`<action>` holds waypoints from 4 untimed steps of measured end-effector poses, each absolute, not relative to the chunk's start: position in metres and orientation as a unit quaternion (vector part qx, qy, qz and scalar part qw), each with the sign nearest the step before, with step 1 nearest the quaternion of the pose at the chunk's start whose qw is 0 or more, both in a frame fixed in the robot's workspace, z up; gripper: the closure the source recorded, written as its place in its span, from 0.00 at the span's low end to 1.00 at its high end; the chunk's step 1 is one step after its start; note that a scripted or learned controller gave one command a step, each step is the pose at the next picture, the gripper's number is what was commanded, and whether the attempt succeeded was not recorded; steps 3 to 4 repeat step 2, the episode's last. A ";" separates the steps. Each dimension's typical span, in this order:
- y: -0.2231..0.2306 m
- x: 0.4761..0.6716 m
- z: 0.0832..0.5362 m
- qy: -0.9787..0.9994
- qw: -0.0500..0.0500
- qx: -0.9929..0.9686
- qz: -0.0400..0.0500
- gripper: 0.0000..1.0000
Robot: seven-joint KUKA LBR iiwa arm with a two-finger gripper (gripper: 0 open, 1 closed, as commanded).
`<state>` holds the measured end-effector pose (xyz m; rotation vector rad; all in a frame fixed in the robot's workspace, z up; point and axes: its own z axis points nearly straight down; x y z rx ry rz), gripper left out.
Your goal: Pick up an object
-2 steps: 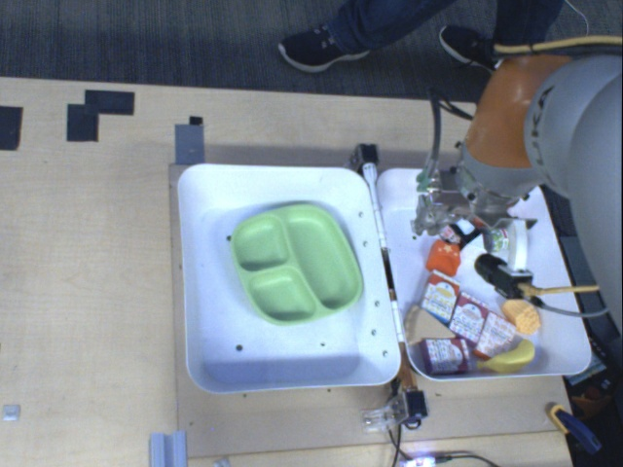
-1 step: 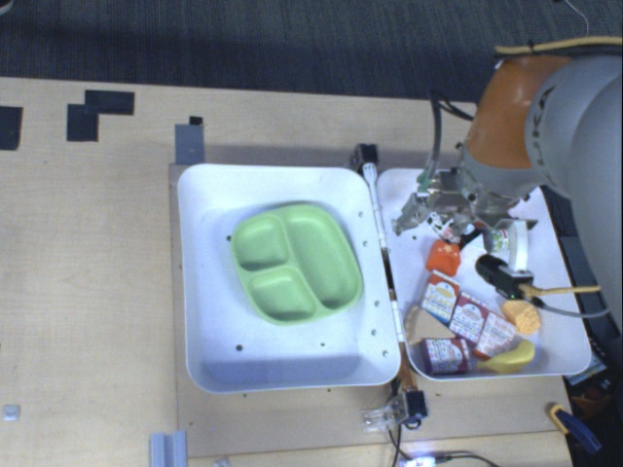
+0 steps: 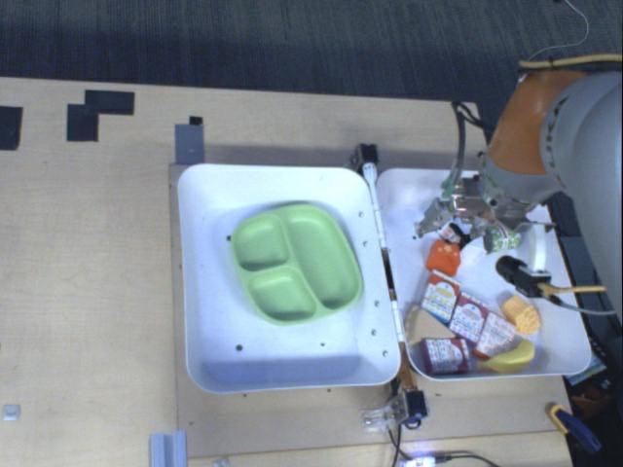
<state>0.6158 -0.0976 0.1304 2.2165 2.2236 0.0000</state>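
My gripper point(image 3: 450, 230) hangs low over the upper middle of the right bin point(image 3: 404, 197), right above a small orange-red block point(image 3: 443, 259). The block lies just under the fingertips, and nothing shows clasped between them. Below it several small printed packets lie in a row: one blue and white point(image 3: 440, 300), one red and white point(image 3: 469, 317), another point(image 3: 496, 335), and one dark red point(image 3: 445, 355). A yellow banana-like piece point(image 3: 511, 357) and an orange waffled piece point(image 3: 521, 313) sit at the bin's lower right.
The left bin point(image 3: 204, 261) holds a green divided plate point(image 3: 295, 262) with three compartments. A ridge point(image 3: 383, 261) separates the two bins. The grey arm with its orange band point(image 3: 531, 115) comes in from the upper right.
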 end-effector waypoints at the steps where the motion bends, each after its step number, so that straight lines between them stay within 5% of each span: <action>1: -0.103 0.581 0.110 0.709 0.010 0.705 0.005 0.00; 2: -0.100 0.583 0.122 0.711 0.010 0.703 0.008 1.00; 4: -0.100 0.583 0.122 0.711 0.010 0.703 0.008 1.00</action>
